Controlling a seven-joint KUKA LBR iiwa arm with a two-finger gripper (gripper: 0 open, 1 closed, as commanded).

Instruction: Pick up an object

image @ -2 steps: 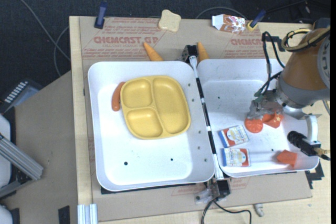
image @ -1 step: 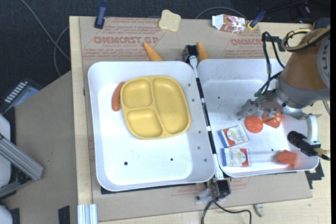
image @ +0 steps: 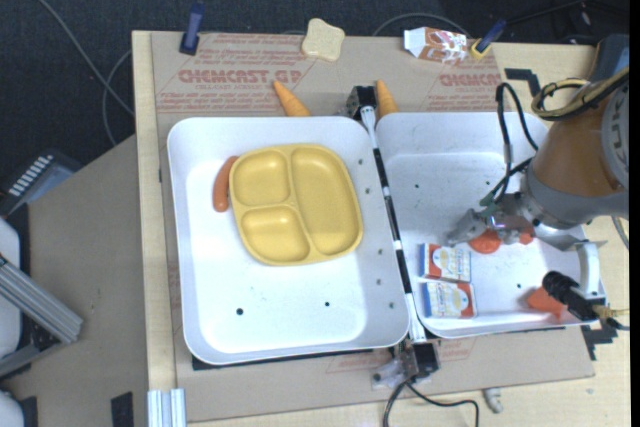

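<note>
My gripper (image: 492,223) hangs low over the middle of the right bin (image: 440,150), at the end of the grey and orange arm that comes in from the right. A small red object (image: 486,242) lies right under its tip, touching or nearly touching it. Two flat white and orange packets (image: 447,262) (image: 450,299) lie side by side to the gripper's left, near the bin's front. An orange piece (image: 543,299) sits at the front right of the same bin, partly behind a black part of the arm's mount.
The left bin (image: 200,245) holds a yellow divided plate (image: 296,203) with a red-orange sausage (image: 221,185) at its left side. Behind the bins on the cardboard lie a bread slice (image: 323,38), two carrots (image: 290,100) (image: 385,98) and a small carton (image: 437,43).
</note>
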